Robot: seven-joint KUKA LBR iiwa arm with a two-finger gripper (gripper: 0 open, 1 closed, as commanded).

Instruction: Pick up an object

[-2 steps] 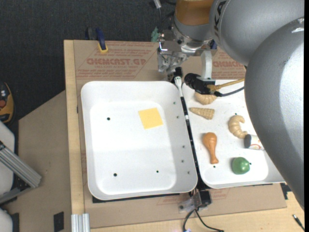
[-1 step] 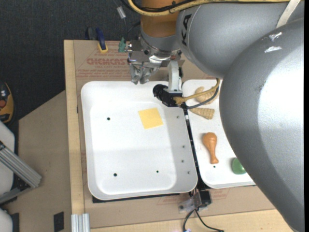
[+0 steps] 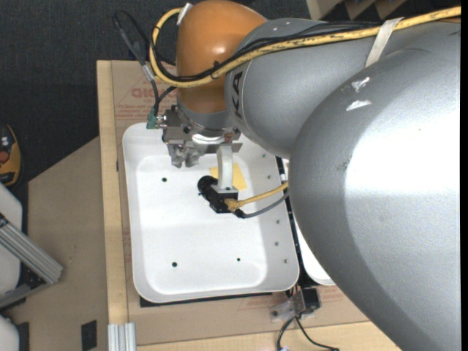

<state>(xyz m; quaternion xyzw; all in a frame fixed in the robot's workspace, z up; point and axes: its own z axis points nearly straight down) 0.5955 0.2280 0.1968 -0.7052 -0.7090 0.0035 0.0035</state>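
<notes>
My gripper (image 3: pixel 181 156) hangs low over the far part of the left white bin (image 3: pixel 190 269), under the orange wrist band. A flat yellow thing (image 3: pixel 239 176) lies on the bin floor just right of the gripper, partly hidden behind the robot's pale bracket. I see nothing between the gripper and the bin floor below it.
The grey arm covers the right half of the view and most of the right bin (image 3: pixel 316 271), of which a sliver shows. The bins rest on a brown board (image 3: pixel 110 196). Dark floor lies to the left, with metal framing (image 3: pixel 29 262) at the lower left.
</notes>
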